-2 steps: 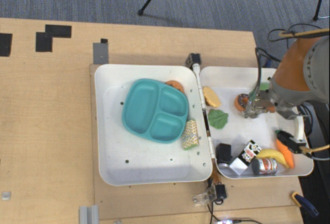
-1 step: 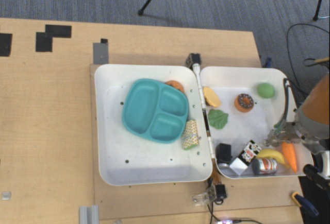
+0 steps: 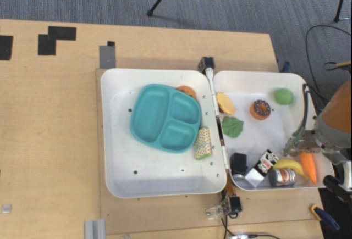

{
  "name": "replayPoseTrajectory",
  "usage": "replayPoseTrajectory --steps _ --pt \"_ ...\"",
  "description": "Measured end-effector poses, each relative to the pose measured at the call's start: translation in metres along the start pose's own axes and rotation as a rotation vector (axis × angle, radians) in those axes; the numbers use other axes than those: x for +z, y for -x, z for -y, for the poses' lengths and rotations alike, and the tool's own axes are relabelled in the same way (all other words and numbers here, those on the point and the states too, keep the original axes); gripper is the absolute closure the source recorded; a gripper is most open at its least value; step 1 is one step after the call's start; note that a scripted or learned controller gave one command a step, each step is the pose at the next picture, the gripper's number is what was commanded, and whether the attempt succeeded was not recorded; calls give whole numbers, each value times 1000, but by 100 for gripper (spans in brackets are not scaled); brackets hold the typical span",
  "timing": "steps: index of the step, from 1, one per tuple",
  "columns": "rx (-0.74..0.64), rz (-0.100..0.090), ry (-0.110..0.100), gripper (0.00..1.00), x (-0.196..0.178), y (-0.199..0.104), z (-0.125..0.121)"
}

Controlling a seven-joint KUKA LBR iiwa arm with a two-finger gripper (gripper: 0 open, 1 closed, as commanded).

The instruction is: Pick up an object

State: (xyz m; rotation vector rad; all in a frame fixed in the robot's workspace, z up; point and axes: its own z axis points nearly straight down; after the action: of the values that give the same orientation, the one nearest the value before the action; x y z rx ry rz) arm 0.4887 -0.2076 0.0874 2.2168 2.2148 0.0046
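Two shallow white bins sit side by side on the bench. The left bin (image 3: 118, 177) holds a teal divided tray (image 3: 165, 117) lying at a slant, with a small orange object (image 3: 187, 90) peeking out past its far right corner and a yellow-patterned pouch (image 3: 203, 143) just beside its near right corner.

The right bin (image 3: 264, 84) holds a yellow piece (image 3: 225, 103) by its left wall, a green leaf-shaped item (image 3: 232, 126) just nearer than that, a donut-like disc (image 3: 260, 109) mid-bin and a green ball (image 3: 284, 96) toward the far right. Along the near wall lie a black block (image 3: 238, 162), a white-and-black box (image 3: 260, 167), a can (image 3: 282, 177) on its side, a banana (image 3: 289, 165) and a carrot (image 3: 309, 167), all crowded together.

The arm (image 3: 336, 117) enters from the right, its wrist over the right bin's right edge. The gripper (image 3: 300, 143) appears to sit just above the carrot's far end and the banana; it is too small and cluttered to tell how far it is parted or whether it grips anything.
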Motion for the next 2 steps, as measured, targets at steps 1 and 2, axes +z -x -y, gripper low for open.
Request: replayPoseTrajectory --steps 1,2 --pt "0 0 0 0 0 0 0" --pt "0 0 0 0 0 0 0"
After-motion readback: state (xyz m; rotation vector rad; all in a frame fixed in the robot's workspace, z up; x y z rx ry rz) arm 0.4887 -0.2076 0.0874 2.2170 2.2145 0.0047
